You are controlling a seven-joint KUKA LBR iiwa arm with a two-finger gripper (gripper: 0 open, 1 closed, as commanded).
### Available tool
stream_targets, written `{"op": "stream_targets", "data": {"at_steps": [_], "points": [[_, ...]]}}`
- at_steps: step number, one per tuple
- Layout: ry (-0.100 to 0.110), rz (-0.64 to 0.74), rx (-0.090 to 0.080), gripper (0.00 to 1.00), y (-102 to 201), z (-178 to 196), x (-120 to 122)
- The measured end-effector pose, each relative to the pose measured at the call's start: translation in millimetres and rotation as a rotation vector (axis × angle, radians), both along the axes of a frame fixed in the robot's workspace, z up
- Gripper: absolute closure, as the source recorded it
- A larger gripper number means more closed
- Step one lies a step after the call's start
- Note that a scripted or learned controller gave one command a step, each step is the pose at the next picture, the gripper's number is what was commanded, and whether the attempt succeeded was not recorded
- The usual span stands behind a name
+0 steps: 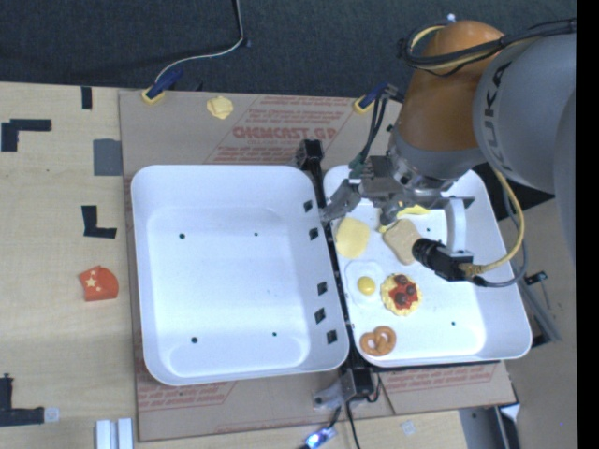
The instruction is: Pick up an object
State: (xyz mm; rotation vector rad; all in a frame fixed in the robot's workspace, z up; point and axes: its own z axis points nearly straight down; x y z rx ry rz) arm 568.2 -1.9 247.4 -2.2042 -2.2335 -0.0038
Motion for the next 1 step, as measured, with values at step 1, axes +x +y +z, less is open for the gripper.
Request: {"op": "stream_targets", "data": {"at_steps": [1], "points": [[-0.018,-0.018,-0.011,0.00,-89.3,138.5,25.6]]}}
